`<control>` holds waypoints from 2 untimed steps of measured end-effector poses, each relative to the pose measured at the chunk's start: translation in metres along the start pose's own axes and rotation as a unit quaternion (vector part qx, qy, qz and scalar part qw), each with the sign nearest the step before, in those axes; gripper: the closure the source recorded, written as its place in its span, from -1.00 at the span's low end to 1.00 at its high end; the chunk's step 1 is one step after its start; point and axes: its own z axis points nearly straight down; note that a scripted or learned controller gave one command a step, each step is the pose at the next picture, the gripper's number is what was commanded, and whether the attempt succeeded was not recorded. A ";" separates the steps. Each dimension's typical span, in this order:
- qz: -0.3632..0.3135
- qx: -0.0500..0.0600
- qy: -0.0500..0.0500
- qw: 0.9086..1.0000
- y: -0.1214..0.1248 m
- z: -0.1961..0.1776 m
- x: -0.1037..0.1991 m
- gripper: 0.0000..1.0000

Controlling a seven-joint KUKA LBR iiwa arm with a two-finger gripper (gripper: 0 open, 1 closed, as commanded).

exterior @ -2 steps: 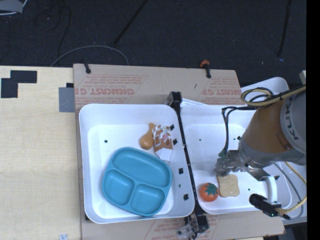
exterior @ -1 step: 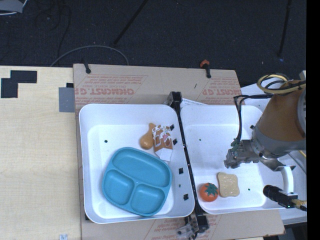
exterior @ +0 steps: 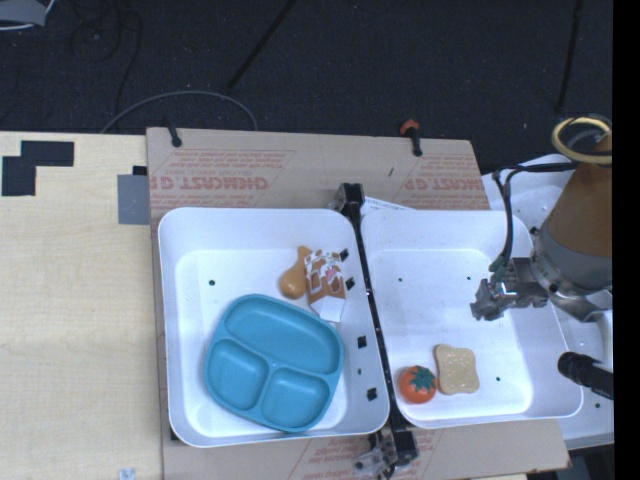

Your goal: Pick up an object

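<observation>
Tomato [exterior: 417,384], a small red toy with a green top, lies near the front wall of the right bin [exterior: 440,268], and it touches or almost touches a slice of toast [exterior: 456,369] just beside it. These two are the nearest candidates for a pick. The gripper [exterior: 488,302] hangs above the right part of this bin, behind the two objects and apart from them, and nothing is between its tips. If it is spread or closed, I cannot tell, because it looks too dark and small.

The left bin [exterior: 190,268] holds a blue divided tray [exterior: 272,362] and, behind it, a brown gingerbread-like toy [exterior: 315,274].

The risk I see: the tomato is round and can roll away when touched on one side. Also the toast is flat and thin, so the tool may close above it. Because they lie together near the wall, a descent can push one against the other.
</observation>
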 end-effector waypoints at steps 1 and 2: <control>0.000 0.000 0.000 1.000 0.001 -0.040 -0.001 1.00; -0.002 0.003 0.001 1.000 0.006 -0.037 0.044 1.00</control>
